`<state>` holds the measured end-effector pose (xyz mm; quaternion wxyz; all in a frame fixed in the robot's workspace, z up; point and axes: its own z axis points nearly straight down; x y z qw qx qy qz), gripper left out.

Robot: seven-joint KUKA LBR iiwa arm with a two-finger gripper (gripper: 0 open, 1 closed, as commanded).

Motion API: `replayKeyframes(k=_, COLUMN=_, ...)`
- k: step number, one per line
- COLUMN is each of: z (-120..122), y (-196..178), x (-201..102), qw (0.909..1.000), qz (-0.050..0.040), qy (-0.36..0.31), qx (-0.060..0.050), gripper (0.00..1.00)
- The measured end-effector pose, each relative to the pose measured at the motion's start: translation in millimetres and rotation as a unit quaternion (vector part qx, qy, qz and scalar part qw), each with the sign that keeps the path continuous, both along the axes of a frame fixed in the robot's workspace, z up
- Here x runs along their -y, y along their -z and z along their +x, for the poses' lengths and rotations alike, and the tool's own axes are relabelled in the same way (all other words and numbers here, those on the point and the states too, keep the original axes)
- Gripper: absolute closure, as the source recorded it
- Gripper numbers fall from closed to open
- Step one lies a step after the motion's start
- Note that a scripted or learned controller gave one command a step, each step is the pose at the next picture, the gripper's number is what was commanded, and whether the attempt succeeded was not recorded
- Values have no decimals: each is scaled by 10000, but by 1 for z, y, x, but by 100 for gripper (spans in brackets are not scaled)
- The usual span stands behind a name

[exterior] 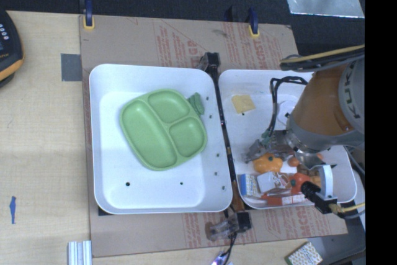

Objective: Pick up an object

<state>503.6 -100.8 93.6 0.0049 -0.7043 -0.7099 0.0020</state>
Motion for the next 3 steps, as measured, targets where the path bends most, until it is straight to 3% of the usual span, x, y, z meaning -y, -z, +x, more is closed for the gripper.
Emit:
replayKeyframes(k=1, z=-14, y=3, x=2, qw=10000, qz=-13, qy=17, qx=11, gripper=0)
replayKeyframes(k=2, z=-13, y=-8, x=3, qw=10000, qz=-17, qy=3, qx=11, gripper=100)
replayKeyframes(k=3, z=36, y=-103, x=-90, qw=10000, qz=3, qy=-37, qx=92, gripper=100)
